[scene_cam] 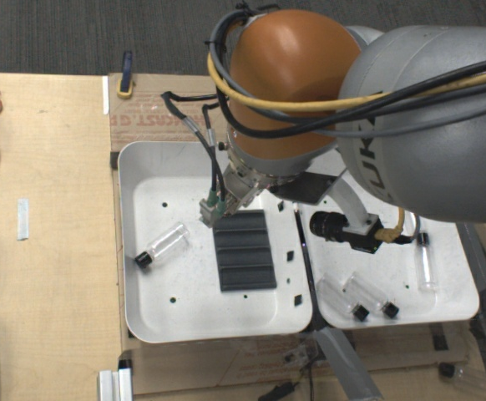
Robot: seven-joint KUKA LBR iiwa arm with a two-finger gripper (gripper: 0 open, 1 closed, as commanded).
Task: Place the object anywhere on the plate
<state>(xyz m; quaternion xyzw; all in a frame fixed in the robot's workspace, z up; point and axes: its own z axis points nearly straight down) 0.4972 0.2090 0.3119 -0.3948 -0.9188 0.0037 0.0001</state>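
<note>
Altogether two white bins [134, 249], four clear vials [163, 246]

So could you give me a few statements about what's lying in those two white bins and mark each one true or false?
1. A clear plastic vial with a black cap lies in the left white bin. True.
2. The ribbed black rectangular plate sits in the right white bin. False: it lies in the left bin.
3. The vial rests on the plate. False: it lies apart, on the bin floor to the plate's left.
4. The hand hangs near the plate's upper left corner. True.
5. Several clear vials lie in the right bin. True.
</note>
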